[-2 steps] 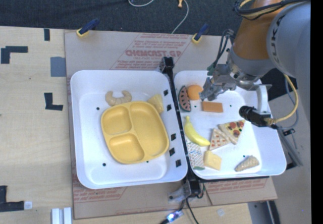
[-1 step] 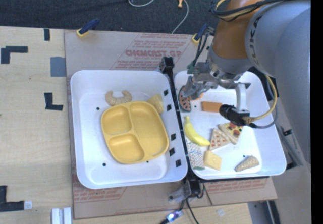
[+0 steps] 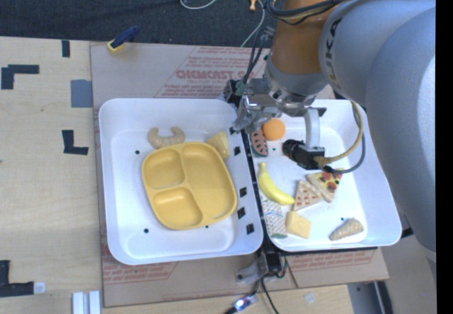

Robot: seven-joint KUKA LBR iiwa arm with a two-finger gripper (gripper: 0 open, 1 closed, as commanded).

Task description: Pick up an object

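Camera view: white bins on cardboard sheet.

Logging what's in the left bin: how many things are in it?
3: a yellow tray in the middle, a croissant by its top edge, a pale yellow piece at its top right corner. Others may hide under the tray.

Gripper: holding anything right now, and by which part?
Cannot be told. The gripper sits low at the right bin's top-left corner, right above an orange ball, but no grasp shows from the camera view.
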